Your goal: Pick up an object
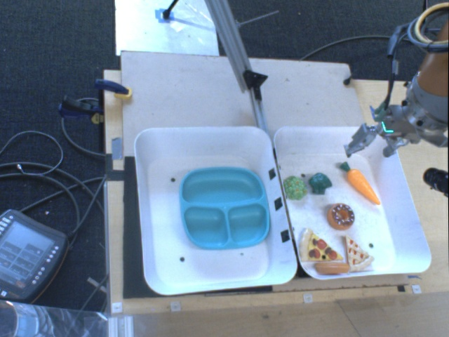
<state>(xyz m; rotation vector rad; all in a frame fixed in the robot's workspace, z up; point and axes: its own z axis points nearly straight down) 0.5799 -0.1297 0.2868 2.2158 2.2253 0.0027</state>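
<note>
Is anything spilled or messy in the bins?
Nothing stands out. The toy food, like the carrot and doughnut, lies loose in the right bin, and the blue tray sits flat in the left bin.

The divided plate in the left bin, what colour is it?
Light blue. The divided plate shows best in the camera view.

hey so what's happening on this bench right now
A robot arm reaches in from the right, its gripper open and hanging over the far edge of the right bin, holding nothing. That bin holds toy food: a carrot, two green broccoli pieces, a donut, two pizza slices and a sausage. The left bin holds a blue divided tray. Nothing has been picked up yet.
</note>
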